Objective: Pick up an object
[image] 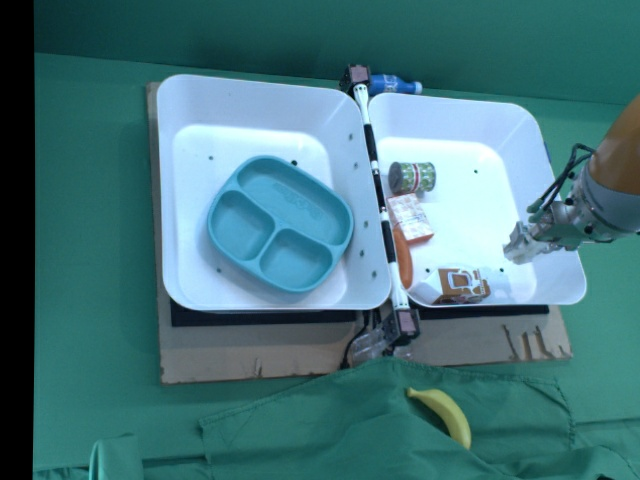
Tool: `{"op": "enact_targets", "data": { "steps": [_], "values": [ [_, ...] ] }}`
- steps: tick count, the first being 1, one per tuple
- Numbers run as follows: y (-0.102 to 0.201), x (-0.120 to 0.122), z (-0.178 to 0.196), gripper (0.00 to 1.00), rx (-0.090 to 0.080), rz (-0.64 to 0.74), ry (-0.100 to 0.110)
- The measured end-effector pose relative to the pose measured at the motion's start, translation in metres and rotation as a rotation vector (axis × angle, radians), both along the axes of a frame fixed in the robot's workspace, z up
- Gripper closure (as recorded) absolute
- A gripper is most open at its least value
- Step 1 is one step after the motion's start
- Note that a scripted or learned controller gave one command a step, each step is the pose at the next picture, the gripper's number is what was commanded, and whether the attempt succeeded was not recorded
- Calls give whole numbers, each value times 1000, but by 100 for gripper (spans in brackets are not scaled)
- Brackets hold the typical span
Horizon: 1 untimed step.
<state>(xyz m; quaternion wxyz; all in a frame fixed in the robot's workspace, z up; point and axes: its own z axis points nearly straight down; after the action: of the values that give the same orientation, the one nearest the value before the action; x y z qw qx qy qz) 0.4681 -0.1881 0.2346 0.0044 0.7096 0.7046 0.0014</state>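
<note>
Fingers of the end effector over the right bin: spread cannot be told.

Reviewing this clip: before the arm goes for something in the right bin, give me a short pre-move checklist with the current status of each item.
1. Targets present in right bin: can, red-and-white packet, orange box, orange stick: ok.
2. Gripper inside right bin, near its right wall: ok.
3. Gripper free of any object: ok.
4. Finger opening: cannot tell.
5. Gripper above a target: not ok; the items lie to its left.
6. Can stands apart from packet: ok.
</note>
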Motion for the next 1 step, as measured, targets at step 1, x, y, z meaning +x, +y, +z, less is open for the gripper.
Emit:
{"op": "enact_targets", "data": {
  "steps": [1],
  "values": [
    [76, 1, 67, 100, 3, 13, -4]
  ]
}}
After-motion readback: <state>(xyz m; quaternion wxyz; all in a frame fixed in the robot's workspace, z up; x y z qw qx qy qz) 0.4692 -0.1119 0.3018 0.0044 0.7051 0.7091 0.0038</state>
